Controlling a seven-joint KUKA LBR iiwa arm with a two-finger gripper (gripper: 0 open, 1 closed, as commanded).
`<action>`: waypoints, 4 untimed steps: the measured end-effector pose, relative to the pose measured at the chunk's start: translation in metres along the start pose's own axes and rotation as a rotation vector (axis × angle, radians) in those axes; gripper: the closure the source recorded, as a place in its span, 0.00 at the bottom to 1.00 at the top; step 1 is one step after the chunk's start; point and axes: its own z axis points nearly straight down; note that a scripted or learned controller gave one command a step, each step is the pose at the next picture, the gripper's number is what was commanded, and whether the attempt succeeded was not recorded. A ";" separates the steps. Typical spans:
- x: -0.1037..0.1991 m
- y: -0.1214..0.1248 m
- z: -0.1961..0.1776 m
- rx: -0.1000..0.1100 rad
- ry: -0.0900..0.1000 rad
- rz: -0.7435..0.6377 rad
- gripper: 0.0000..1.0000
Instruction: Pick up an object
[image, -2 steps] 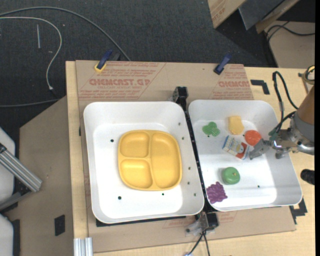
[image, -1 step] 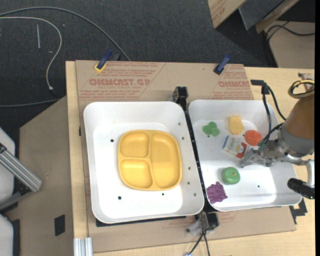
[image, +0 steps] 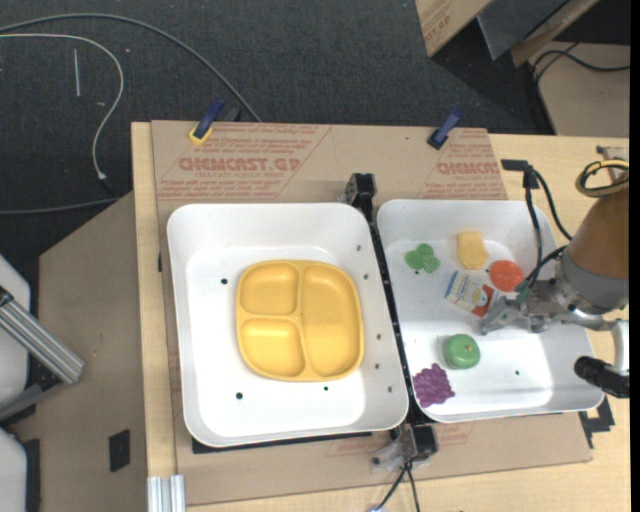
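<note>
left bin: shallow white plastic bin (image: 200, 300), holds a yellow three-compartment plastic plate (image: 300, 320) lying flat near its middle.
right bin: second shallow white bin (image: 540, 385), has all the small stuff.
objects: green leafy toy vegetable (image: 423, 259) upper left; yellow blocky toy piece (image: 471, 249) just right of it; red-orange round toy (image: 506, 274) below that, touching or nearly touching a small white-and-blue carton-like pack (image: 464, 290); green toy apple (image: 461, 351) lower middle; purple toy grape bunch (image: 432, 385) by the near-left corner.
arm: grey KUKA arm with orange band (image: 605, 245), comes in from the right over the right bin.
gripper: two-finger gripper (image: 500, 318) sits low in the right bin, tips just beside the carton and below the red-orange toy.
gripper state: cannot tell, tips are dark and blurry against the bin floor, gap not readable.
hold: nothing visibly between the tips; not counting it as a grasp.
likely target: probably the carton or the red-orange toy, nearest to the tips; apple is near but apart.
step: approach or descent for a pick, lift not done.
how to do well: centre the tips on one item only, since carton and red toy crowd each other; straddle the carton's narrow side, go right down to the bin floor, close fully, lift straight up.
risk: pinching two items or nudging the carton away.
</note>
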 end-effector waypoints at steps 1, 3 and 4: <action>0.000 0.001 -0.011 -0.003 0.000 0.000 1.00; -0.009 0.005 -0.127 -0.010 -0.005 -0.002 1.00; -0.009 0.006 -0.157 -0.007 -0.004 -0.002 1.00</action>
